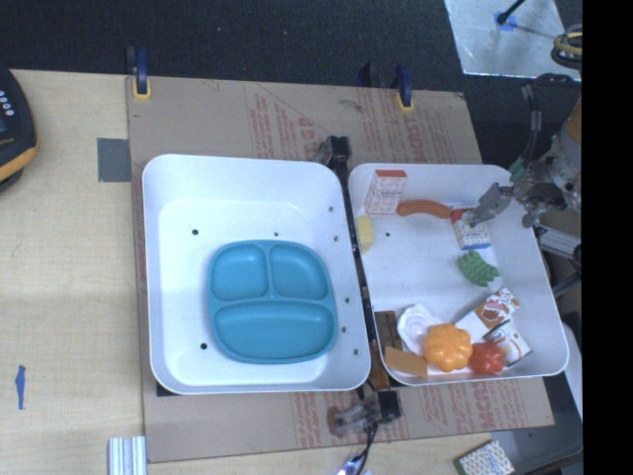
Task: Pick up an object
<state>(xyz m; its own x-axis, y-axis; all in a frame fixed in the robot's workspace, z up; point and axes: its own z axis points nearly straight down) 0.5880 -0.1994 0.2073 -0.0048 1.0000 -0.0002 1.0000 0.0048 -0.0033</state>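
Nearest you, at the desk's (69, 295) front edge, sit a metal clamp (361, 416) between the two bins and a small patterned pad (485, 458) off to the right. Just behind them you have the right bin (549, 295), and its front corner is crowded: an orange pumpkin-like toy (447, 346) touches a red tomato (487, 358), with a brown slice (404, 362) to their left and a white piece (418, 322) behind it. Two small cartons (499, 325) lie just right of the pumpkin, against the bin wall.

Farther back in that bin you see a green ridged piece (478, 267), and beyond it a small box (472, 234) with blue print. A sausage (427, 208) lies beside that box, touching a white carton with an orange top (385, 191) near the back-left corner. A pale yellow piece (365, 233) rests against the left wall.

Your end effector (492, 204) reaches in from the right, over the back-right part of this bin, its tip just above the small box. You cannot tell from this view whether it is released or clenched, and nothing shows as held.

In the left bin (168, 265) lies a blue divided plate (273, 301), flat and near the middle. Both bins rest on a cardboard sheet (247, 117) clipped at the back by two blue clamps (139, 72).
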